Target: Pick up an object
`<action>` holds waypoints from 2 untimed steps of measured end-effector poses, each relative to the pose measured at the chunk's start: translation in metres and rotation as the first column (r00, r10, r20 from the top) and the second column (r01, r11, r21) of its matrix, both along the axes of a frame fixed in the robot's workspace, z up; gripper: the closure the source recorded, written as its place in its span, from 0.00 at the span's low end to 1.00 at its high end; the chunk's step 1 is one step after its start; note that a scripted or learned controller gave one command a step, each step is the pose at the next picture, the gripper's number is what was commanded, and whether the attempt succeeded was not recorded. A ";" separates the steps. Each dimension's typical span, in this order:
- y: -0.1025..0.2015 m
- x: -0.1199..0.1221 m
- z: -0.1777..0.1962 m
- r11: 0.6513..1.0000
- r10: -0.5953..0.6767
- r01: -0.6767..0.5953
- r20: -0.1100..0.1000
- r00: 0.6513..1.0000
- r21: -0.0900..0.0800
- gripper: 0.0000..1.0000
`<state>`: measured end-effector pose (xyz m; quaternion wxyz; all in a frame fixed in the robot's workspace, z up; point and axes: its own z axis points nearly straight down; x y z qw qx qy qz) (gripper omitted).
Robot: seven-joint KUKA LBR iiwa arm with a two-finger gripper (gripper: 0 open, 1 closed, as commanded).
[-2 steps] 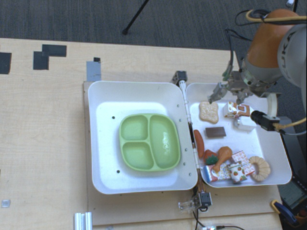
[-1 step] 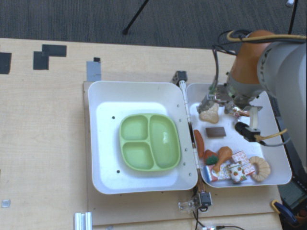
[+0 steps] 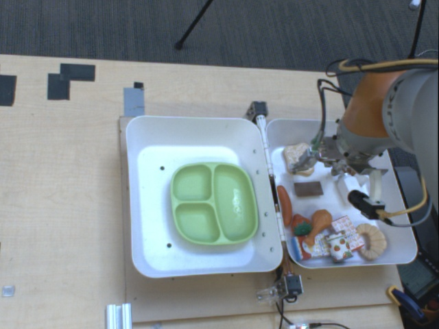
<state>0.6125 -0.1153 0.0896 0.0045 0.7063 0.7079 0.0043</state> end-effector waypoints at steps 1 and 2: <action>0.023 -0.040 -0.003 1.000 -0.001 0.001 -0.007 1.000 0.000 0.00; 0.024 -0.038 0.007 1.000 0.001 -0.001 -0.003 1.000 0.000 1.00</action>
